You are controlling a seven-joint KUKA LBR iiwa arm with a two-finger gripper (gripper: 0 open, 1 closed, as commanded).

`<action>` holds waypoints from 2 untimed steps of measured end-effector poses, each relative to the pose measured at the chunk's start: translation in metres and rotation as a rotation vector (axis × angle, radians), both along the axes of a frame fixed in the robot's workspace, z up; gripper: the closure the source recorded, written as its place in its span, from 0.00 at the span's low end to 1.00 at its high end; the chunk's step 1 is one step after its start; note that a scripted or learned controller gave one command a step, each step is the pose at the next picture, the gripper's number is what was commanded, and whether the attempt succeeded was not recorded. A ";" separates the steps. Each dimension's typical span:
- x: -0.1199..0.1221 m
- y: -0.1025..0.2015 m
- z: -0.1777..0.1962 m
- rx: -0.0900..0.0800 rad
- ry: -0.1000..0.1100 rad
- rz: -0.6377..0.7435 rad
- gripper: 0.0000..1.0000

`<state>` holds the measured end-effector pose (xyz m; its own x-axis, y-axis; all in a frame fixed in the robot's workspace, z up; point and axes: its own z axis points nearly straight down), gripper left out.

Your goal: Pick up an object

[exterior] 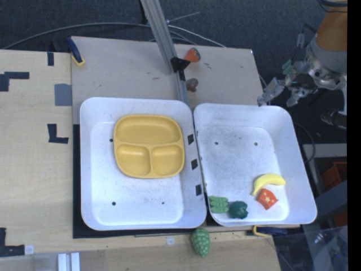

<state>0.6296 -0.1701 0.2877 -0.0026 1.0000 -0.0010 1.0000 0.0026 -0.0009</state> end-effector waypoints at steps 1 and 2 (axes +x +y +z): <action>0.000 0.000 0.000 0.000 0.000 0.000 0.00; -0.001 0.007 -0.063 0.001 0.006 0.000 0.00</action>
